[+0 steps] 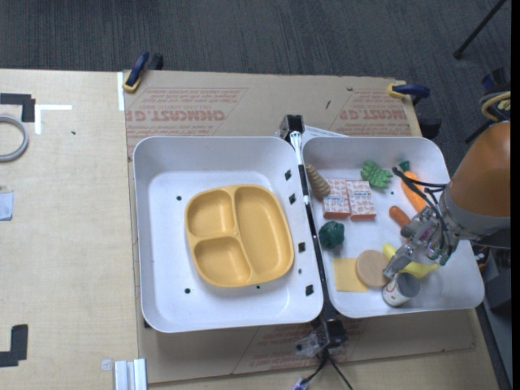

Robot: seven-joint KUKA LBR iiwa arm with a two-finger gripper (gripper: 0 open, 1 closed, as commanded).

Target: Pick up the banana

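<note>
The banana [416, 267] is a small yellow piece in the right bin [463, 295], near its front right corner, and the gripper mostly covers it. My gripper [401, 263] hangs directly over the banana, low in the bin, with the arm coming in from the right. Just left of the banana lies a tan round disc [371, 268].
The right bin also holds a yellow cheese slice [347, 275], a dark green broccoli [331, 234], two red-and-white boxes [350, 199], a brown cone [317, 183], a green leaf [376, 174], a carrot [412, 188], a sausage [398, 215] and a grey round thing [396, 296]. A yellow divided plate [240, 236] sits in the left bin [154, 242].
</note>
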